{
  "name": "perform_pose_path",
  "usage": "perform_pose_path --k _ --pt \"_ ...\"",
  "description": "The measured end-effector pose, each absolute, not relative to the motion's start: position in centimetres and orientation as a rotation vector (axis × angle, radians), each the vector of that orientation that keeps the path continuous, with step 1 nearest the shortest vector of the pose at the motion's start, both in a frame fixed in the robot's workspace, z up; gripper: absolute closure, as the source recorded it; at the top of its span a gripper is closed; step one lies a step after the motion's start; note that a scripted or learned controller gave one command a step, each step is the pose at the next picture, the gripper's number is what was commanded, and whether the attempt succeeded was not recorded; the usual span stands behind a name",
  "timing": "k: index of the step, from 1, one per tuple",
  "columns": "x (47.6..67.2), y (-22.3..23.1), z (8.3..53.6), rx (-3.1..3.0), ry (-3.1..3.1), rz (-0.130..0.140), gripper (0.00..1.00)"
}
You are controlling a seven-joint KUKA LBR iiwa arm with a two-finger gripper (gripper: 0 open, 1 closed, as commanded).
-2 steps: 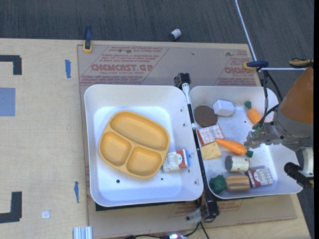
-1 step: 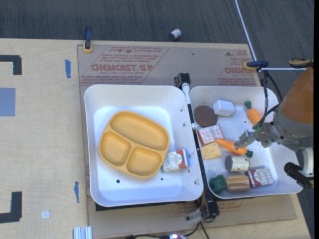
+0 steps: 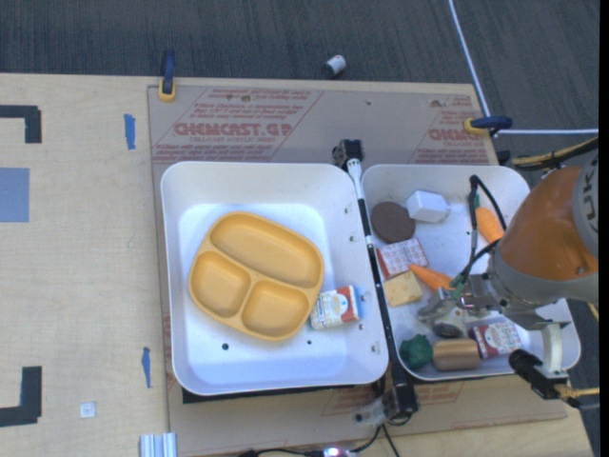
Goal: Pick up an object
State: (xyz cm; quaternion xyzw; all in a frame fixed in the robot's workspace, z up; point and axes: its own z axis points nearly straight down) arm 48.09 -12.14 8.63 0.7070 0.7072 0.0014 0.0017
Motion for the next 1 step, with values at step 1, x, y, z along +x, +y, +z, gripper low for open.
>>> perform_pose_path --k 1 --pt "48.3 -12.22 9.73 2.216 2.213 0.009 1.0"
